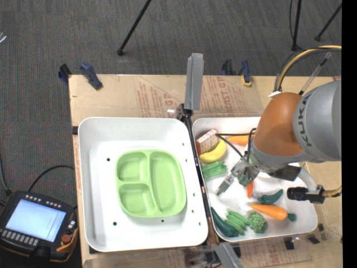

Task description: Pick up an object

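Camera view: tool [225, 186], grip state unclear, hovers beside the yellow curved banana [214, 152].

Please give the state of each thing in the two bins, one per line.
Green tray: lies flat in left bin.
Banana: lies in right bin.
Carrot: lies on its side.
Broccoli: lies beside carrot.
Gripper: low over right bin.
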Robot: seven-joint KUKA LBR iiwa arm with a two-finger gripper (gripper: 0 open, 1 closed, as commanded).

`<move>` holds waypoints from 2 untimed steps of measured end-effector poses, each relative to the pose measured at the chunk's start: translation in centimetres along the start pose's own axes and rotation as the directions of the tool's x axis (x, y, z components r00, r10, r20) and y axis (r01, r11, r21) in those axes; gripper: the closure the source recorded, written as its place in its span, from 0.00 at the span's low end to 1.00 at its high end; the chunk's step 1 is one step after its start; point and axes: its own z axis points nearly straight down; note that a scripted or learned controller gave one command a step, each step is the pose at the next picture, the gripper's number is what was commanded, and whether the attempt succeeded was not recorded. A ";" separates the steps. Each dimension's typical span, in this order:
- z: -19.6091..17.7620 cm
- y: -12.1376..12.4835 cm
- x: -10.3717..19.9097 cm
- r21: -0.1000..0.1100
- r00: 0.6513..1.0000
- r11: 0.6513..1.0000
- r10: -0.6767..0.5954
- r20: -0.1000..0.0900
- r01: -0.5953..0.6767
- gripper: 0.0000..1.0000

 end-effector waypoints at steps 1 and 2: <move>-0.1 4.0 -5.4 -0.002 0.996 0.996 0.093 0.003 -0.093 0.00; 0.0 -0.6 -0.7 0.001 0.973 0.973 0.230 0.001 -0.230 0.00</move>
